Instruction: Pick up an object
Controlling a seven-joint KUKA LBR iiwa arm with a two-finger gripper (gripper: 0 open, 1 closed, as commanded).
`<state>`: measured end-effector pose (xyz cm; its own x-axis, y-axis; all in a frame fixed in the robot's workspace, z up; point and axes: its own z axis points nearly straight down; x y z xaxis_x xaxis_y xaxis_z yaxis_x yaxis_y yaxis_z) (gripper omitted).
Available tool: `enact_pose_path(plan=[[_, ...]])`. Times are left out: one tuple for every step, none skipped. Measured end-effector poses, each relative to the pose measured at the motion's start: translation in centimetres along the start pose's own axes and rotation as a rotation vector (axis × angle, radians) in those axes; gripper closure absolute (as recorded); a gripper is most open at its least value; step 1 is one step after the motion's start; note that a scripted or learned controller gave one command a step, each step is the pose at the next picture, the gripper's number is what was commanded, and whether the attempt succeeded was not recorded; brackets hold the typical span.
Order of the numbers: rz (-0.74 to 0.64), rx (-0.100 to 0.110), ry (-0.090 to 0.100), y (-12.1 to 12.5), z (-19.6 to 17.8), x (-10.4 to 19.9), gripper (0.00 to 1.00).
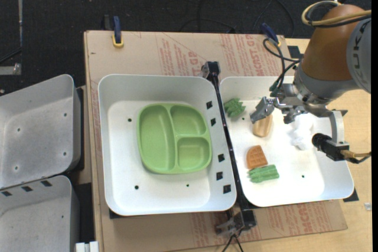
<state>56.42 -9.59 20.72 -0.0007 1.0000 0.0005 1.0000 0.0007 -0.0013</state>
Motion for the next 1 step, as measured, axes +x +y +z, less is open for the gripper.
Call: enact_pose_path(plan=[[0.001, 0.003, 0.0, -0.47, 4.5, 0.48, 0.0]])
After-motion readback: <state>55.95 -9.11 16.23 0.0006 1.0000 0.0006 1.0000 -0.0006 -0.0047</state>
